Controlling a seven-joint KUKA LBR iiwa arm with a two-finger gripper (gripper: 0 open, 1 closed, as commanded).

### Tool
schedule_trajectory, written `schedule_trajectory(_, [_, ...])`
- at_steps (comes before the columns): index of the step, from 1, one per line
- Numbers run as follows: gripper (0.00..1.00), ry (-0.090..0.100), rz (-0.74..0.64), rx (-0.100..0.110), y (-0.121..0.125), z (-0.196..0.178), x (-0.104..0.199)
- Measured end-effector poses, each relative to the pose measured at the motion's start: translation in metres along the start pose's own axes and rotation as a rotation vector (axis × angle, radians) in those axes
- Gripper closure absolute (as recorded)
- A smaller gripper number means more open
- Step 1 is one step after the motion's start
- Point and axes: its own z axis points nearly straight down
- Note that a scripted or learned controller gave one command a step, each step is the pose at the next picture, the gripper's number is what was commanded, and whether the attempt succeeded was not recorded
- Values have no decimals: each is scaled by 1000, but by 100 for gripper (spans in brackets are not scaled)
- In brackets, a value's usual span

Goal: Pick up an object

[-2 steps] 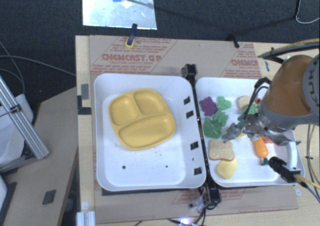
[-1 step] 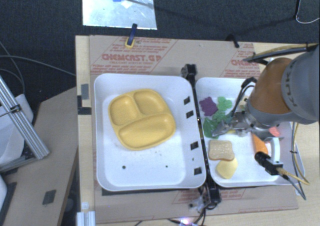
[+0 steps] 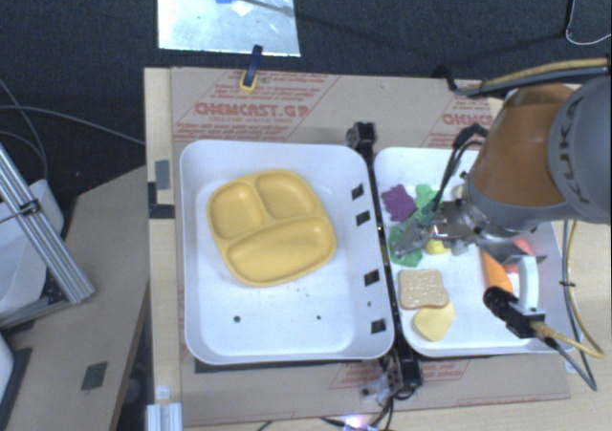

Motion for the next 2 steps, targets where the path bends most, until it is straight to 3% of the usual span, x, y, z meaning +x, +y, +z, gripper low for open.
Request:
schedule_trajectory(1, [0, -1, 4, 8, -25, 6, 25])
schedule_trajectory(2, [100, -2, 5, 3, -23, -5, 24])
